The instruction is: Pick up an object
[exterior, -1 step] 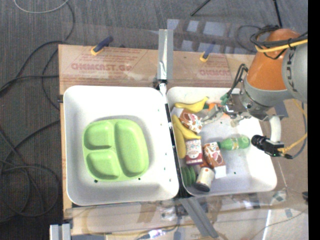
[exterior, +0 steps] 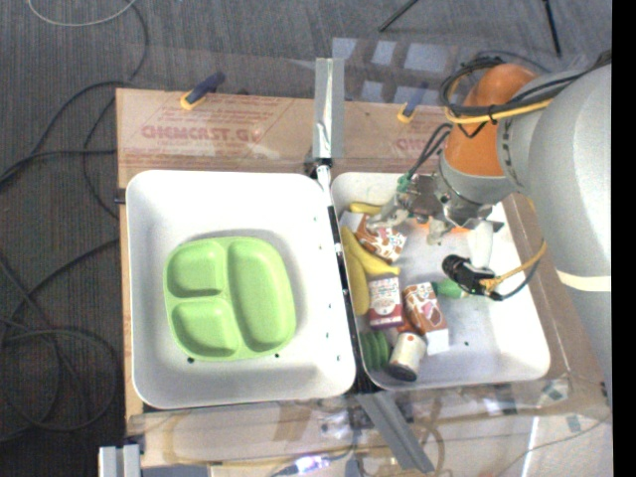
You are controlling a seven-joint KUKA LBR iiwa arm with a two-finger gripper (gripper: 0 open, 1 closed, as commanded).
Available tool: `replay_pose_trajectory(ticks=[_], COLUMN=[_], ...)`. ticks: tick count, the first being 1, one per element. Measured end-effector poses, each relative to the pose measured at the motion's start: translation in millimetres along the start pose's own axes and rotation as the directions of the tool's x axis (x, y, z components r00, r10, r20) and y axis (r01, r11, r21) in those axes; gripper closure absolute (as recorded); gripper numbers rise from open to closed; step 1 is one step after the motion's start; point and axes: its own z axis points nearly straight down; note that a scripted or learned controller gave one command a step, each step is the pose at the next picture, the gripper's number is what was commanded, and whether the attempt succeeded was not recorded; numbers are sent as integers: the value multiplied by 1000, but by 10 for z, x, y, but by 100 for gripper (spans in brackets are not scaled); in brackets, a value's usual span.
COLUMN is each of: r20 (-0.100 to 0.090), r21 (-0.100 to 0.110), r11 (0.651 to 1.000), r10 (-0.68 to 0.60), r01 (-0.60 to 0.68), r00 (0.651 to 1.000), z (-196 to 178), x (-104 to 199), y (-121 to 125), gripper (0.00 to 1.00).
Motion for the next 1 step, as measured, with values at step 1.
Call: replay_pose_trajectory(ticks=[1], r20=[7], r21=[-18], r11=[994], r10=[-109], r01=[109], r00=[994], z=[112], x=[97], y=[376], gripper=[0])
